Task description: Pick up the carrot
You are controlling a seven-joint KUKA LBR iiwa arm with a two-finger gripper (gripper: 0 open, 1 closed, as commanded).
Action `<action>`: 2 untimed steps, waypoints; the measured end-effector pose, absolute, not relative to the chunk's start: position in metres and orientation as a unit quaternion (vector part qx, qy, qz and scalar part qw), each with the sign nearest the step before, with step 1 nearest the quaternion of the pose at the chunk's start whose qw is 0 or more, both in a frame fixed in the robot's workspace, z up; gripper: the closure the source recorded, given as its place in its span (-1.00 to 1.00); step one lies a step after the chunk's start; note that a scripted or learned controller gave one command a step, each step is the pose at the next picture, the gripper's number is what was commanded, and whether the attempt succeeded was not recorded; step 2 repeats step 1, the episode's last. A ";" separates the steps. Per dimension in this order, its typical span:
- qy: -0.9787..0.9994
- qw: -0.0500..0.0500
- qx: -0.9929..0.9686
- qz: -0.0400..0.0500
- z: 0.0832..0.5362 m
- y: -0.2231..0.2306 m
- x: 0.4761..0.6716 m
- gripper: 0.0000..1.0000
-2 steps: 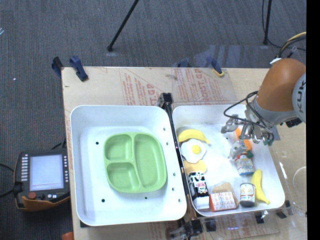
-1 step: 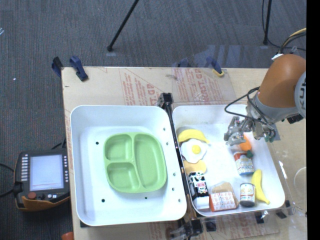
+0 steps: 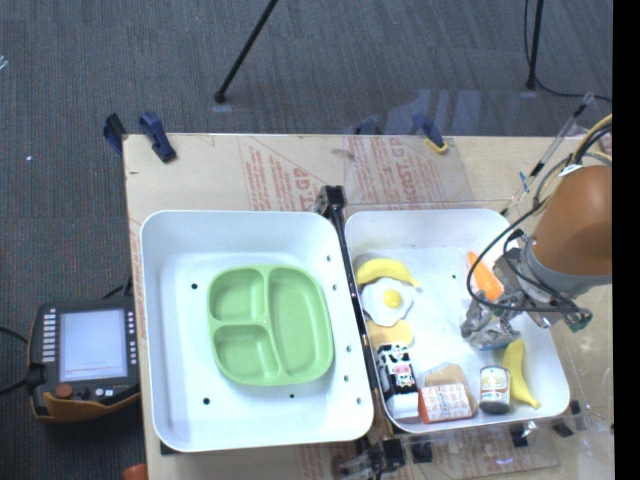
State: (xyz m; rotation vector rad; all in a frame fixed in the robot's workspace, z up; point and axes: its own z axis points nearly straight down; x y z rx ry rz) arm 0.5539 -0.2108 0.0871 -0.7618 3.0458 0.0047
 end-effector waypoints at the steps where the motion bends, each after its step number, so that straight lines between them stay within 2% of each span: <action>1: 0.946 0.007 -0.323 -0.002 0.201 -0.176 0.569 1.00; 2: 0.946 0.007 -0.323 -0.002 0.201 -0.176 0.569 1.00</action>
